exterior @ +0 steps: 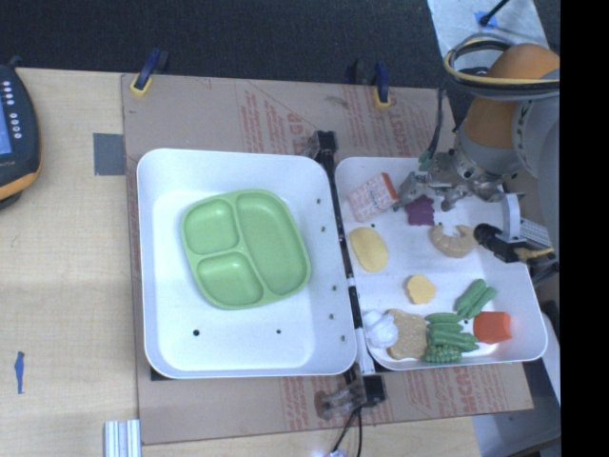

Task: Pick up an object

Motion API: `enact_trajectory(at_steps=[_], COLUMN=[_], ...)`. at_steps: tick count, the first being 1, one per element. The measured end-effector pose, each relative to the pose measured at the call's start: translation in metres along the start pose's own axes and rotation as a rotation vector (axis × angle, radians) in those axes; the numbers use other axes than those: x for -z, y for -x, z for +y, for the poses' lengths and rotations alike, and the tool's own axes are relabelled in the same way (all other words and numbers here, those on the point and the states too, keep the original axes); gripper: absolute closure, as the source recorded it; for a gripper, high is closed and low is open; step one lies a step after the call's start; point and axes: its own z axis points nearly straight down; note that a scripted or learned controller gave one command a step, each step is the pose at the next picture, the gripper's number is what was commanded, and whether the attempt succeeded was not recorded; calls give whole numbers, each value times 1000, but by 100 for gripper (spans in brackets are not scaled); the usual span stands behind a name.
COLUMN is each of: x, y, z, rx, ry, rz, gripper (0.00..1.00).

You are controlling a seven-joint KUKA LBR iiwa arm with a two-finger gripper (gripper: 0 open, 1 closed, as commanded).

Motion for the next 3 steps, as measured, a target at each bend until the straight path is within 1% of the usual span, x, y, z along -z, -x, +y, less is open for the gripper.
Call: enact_trajectory(at_steps=[1,2,3], x=[10,10,21], y=[0,0,0], z=[-1,-1,-1], rx=[2,2,2], ry=[-4,-4,-4], rz=[1,1,1], gripper=[100,0,100])
